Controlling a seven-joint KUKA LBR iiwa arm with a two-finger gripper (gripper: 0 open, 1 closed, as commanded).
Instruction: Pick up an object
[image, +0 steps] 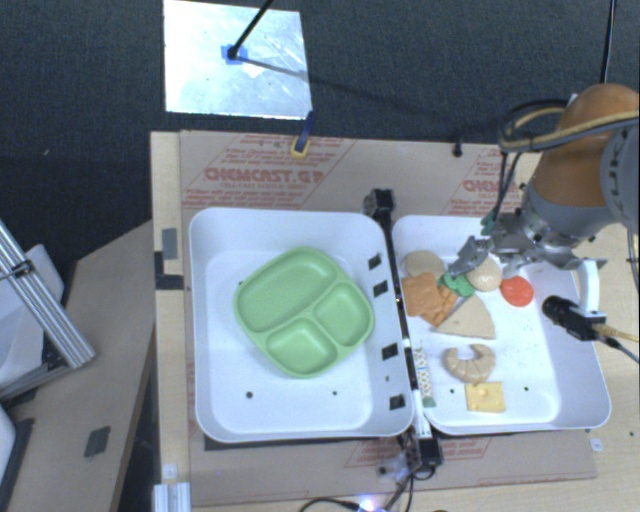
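Note:
My gripper hangs low over the back middle of the right bin, at the end of the grey arm with its orange band. Right under it lies a small beige round piece, with a green piece touching its left side. A red-orange ball sits just to the right of the beige piece. Whether the gripper touches the beige piece cannot be told from this angle.
The right bin also holds a pale round piece, an orange slab, a tan wedge, a curled beige pastry and a yellow square. A green divided plate lies in the left bin.

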